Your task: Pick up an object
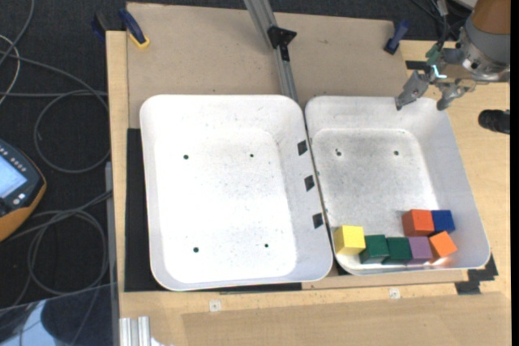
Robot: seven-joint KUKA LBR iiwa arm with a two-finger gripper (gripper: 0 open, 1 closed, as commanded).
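A tan wooden bench [243, 36] on dark carpet carries two shallow white plastic bins side by side. The left bin [162, 126] holds nothing to grasp. Small coloured blocks crowd the near edge of the right bin [454, 174]: a yellow cube [349, 238], two green blocks [386, 249], a purple one [419, 248], two orange [419, 220] and a blue [443, 219], probably gathered there where the bin's floor dips. The grey two-finger gripper [424, 96] hangs with its jaws spread and nothing between them over that bin's far right corner, well apart from the blocks.

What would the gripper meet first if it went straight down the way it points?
Probably the far rim of the right bin, not a block. The gripper, fingers apart, hangs above that edge; the blocks sit at the near end. Depth is unclear.
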